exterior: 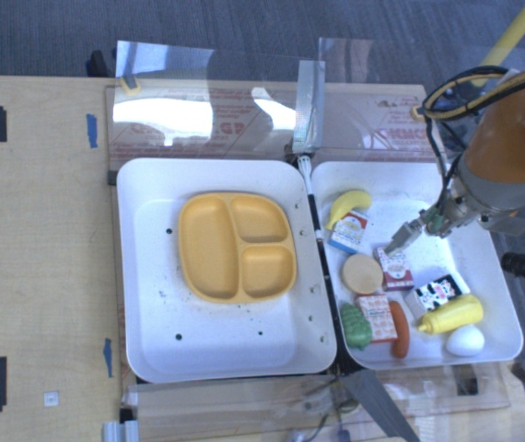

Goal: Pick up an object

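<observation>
The two-finger gripper (399,240) is seen lowered into the right-hand shallow white bin (507,288), its slim grey tip slanting down to the left; whether it is spread or closed cannot be told at this size. The tip is placed just above a small red-and-white packet (395,269), and contact cannot be confirmed.

Close around it one of each item is counted: a round tan disc (362,273) just left of the packet, a blue-and-white carton (348,231) above that, and a yellow banana (348,203) near the bin's top. Further down lie a black-and-white patterned box (436,292), a yellow squeeze bottle (450,314), a white egg (466,341), an orange-red sausage (400,329), a red-and-white wrapped bar (376,317) and a green vegetable-like piece (354,328) (partly hidden).

In the left-hand shallow white bin (147,274) a single yellow three-compartment plastic tray (238,246) is set.
</observation>
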Available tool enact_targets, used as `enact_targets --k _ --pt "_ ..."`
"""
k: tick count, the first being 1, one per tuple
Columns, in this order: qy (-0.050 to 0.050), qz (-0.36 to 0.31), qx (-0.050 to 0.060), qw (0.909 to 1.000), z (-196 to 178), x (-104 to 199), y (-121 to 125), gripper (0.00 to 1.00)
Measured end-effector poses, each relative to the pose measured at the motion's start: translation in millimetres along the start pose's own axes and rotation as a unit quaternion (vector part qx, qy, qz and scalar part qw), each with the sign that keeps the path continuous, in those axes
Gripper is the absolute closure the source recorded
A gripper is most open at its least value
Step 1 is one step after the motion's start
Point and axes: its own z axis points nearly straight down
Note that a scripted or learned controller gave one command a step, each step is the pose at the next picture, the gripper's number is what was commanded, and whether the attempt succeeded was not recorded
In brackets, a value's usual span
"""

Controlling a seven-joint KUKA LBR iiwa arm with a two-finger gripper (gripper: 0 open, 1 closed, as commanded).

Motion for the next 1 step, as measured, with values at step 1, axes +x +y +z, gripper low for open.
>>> enact_targets --k 1 --pt "-0.01 -0.032 -0.011 0.9994 56.0 42.5 -23.1 0.0"
